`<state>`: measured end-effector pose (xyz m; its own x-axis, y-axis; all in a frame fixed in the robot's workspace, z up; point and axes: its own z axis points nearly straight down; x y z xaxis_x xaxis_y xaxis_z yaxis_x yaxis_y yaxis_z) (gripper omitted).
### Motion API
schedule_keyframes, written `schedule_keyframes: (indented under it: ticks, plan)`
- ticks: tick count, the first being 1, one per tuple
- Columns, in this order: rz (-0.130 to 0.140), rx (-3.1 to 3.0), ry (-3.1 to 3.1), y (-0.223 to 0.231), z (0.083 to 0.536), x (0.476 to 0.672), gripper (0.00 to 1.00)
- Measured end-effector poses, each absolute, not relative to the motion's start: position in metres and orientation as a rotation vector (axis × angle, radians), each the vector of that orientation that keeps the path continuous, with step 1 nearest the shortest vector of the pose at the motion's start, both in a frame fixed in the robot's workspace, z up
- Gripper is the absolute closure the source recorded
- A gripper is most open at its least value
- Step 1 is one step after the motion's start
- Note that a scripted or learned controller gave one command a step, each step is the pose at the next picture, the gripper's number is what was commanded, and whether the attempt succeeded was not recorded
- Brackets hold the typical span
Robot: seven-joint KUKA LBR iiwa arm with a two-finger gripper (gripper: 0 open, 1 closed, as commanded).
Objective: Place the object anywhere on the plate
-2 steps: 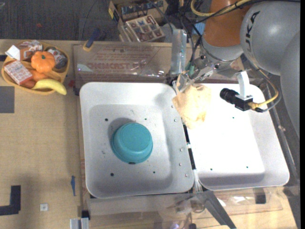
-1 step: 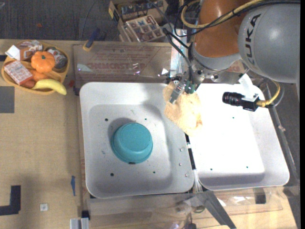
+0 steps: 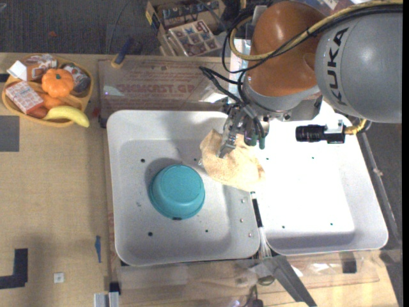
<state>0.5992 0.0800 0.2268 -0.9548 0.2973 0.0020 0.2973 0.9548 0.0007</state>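
Observation:
The teal round plate (image 3: pixel 177 190) sits in the left bin (image 3: pixel 128 171), a little left of its middle. A flat tan object (image 3: pixel 233 165), like a limp piece of flatbread, lies at the bin's right side, with its right edge reaching the wall shared with the right bin. My gripper (image 3: pixel 234 139) hangs straight over the object's upper part and touches or nearly touches it. The grey arm and its orange band (image 3: pixel 284 37) come in from the upper right. The object is apart from the plate, just to its upper right.
The right bin (image 3: pixel 319 203) stands beside the left one. A black cylinder (image 3: pixel 318 133) juts from the wrist over it. A basket of toy fruit (image 3: pixel 48 91) rests on the bench at far left. Cardboard boxes (image 3: pixel 185 18) lie behind the bins.

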Motion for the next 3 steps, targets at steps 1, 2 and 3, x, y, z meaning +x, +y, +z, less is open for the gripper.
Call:
schedule_keyframes:
  ticks: [1, 2, 3]
  plan:
    - [-0.002, -0.005, -3.14, 0.113, 0.219, 0.571, 1.0]
    - [-0.002, -0.001, -3.14, 0.159, 0.215, 0.555, 1.0]
    - [-0.001, 0.003, -3.139, 0.2, 0.219, 0.524, 1.0]
